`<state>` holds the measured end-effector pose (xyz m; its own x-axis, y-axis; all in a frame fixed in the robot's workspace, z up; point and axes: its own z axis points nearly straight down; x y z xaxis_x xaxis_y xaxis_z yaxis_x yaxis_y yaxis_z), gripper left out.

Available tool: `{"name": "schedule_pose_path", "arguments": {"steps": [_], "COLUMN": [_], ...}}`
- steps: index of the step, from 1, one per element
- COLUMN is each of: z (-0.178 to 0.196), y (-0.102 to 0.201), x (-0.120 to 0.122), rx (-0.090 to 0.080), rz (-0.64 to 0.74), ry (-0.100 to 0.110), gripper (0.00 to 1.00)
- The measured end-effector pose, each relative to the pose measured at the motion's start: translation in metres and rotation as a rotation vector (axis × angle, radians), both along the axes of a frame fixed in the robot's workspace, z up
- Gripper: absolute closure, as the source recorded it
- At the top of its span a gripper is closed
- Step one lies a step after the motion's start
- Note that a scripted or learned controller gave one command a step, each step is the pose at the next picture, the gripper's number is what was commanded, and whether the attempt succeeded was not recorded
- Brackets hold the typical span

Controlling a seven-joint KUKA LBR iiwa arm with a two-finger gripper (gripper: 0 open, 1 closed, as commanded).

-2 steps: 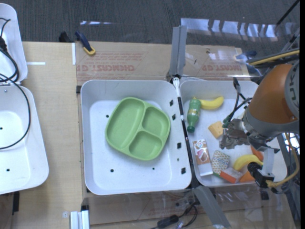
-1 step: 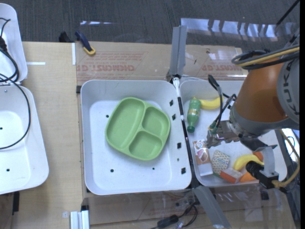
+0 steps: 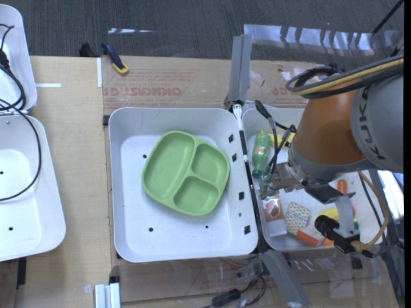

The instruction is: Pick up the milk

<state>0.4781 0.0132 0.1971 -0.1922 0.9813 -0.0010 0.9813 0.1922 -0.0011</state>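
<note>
Milk cannot be told; one green plate (image 3: 186, 172), two bins (image 3: 122, 191).

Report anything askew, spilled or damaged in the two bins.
No spill or damage shows. The green divided plate lies at a slant, alone in the left bin. In the right bin, the green bottle and small items crowd together under the arm, jumbled, not damaged.

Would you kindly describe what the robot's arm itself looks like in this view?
The arm is grey and rounded, with a broad orange band above the wrist and dark lettering on the grey shell. Black and yellow cables loop over it.
</note>
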Motion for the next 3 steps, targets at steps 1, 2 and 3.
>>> {"name": "schedule_pose_path", "arguments": {"steps": [1, 2, 3], "z": [-0.006, 0.059, 0.044], "y": [0.036, 0.014, 0.065], "x": [-0.001, 0.01, 0.008], "rx": [0.001, 0.0, 0.001], "rz": [0.396, 0.49, 0.635], "ry": [0.002, -0.001, 0.002], "gripper": [1.0, 1.0, 1.0]}}
